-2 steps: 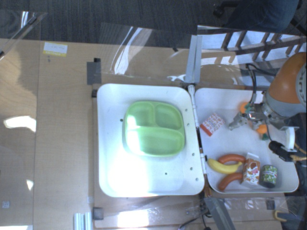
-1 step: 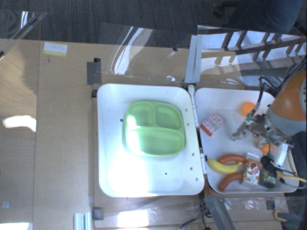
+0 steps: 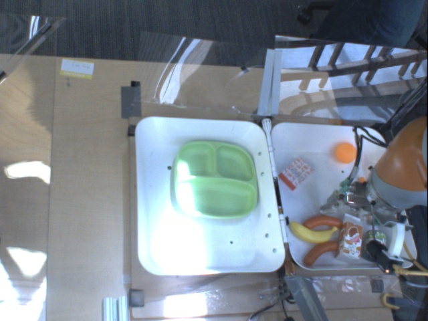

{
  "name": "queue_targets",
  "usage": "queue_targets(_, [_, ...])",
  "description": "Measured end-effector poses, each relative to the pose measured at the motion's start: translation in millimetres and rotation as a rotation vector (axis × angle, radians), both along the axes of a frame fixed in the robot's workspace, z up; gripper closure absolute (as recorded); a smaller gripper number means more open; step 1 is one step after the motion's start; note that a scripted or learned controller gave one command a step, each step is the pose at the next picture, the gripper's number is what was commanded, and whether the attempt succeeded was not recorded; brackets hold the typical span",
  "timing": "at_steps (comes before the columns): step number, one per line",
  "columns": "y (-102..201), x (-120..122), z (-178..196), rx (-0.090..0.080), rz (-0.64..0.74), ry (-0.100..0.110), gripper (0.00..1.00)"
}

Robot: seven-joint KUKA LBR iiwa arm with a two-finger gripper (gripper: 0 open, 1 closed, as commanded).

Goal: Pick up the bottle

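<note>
The bottle (image 3: 351,241), small with a red, white and brown label, lies in the right bin (image 3: 314,136) near its front edge. My gripper (image 3: 352,202) hangs low over that bin, just behind the bottle and above the right end of a red sausage. The grey wrist and orange band rise to its right and hide the bin's right side. Nothing shows clearly between the fingers.
The right bin also holds an orange ball (image 3: 345,152), a red-and-white packet (image 3: 296,172), a banana (image 3: 309,232) and two red sausages (image 3: 323,221), (image 3: 322,251). A green divided plate (image 3: 215,179) lies in the left bin (image 3: 154,246).
</note>
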State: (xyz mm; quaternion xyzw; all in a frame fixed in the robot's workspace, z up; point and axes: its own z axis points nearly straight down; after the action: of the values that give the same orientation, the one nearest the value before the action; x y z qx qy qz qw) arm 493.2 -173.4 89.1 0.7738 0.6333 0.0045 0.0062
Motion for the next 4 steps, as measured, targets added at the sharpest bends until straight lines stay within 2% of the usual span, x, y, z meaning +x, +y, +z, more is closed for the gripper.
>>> queue_targets(1, [-0.8, 3.1, 12.3, -0.004, 0.002, -0.009, 1.0])
queue_targets(2, [88.6, 76.0, 141.0, 0.003, -0.003, 0.007, 1.0])
queue_targets(3, [88.2, 75.7, 140.5, 0.002, -0.003, 0.008, 0.0])
queue_targets(4, [-4.6, 60.4, 44.9, 0.003, -0.003, 0.013, 0.0])
